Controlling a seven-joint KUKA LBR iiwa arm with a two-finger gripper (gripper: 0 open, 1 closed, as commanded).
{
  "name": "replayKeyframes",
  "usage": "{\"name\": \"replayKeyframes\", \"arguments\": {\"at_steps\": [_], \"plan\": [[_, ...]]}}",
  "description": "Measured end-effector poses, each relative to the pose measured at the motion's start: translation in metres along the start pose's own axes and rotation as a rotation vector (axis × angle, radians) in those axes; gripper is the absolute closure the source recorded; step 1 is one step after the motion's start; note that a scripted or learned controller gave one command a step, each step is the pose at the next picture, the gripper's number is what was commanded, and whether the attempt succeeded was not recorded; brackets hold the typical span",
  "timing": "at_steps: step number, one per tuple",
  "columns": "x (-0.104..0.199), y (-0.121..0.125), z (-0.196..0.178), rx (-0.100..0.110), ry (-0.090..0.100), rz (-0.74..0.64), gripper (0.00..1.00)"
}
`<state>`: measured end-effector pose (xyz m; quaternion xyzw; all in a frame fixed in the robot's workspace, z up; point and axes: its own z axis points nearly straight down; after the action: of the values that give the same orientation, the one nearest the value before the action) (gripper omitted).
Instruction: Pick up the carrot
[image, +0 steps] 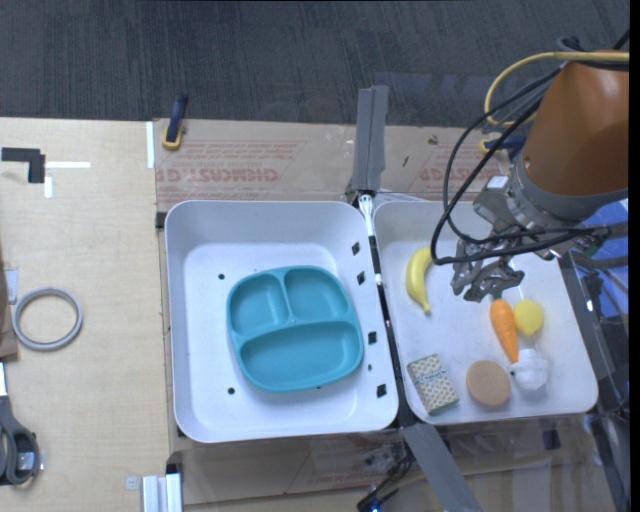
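Note:
The orange carrot (504, 329) lies in the right bin (455, 330), pointing toward the front, with a yellow lemon-like ball (528, 317) touching its right side. My gripper (487, 281) hangs just above and behind the carrot's upper end, with dark fingers pointing down. Nothing shows between the fingers. The arm's orange band (585, 125) fills the upper right.
In the right bin also lie a banana (419, 278), a patterned box (433, 382), a tan round disc (488, 383) and a white lump (530, 370). The left bin (200, 300) holds a blue divided plate (295, 327). A tape roll (44, 318) sits on the bench at left.

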<state>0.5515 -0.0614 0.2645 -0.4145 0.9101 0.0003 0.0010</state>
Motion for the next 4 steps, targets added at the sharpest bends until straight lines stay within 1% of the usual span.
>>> {"name": "replayKeyframes", "arguments": {"at_steps": [1, 2, 3, 4], "plan": [[-0.019, 0.000, -0.228, 0.003, -0.002, 0.122, 1.00], [-0.065, -0.028, -0.169, 0.001, -0.001, -0.059, 1.00], [-0.025, 0.050, 0.044, -0.001, 0.000, -0.173, 1.00], [-0.099, 0.021, 0.073, 0.000, -0.002, -0.506, 1.00]]}}
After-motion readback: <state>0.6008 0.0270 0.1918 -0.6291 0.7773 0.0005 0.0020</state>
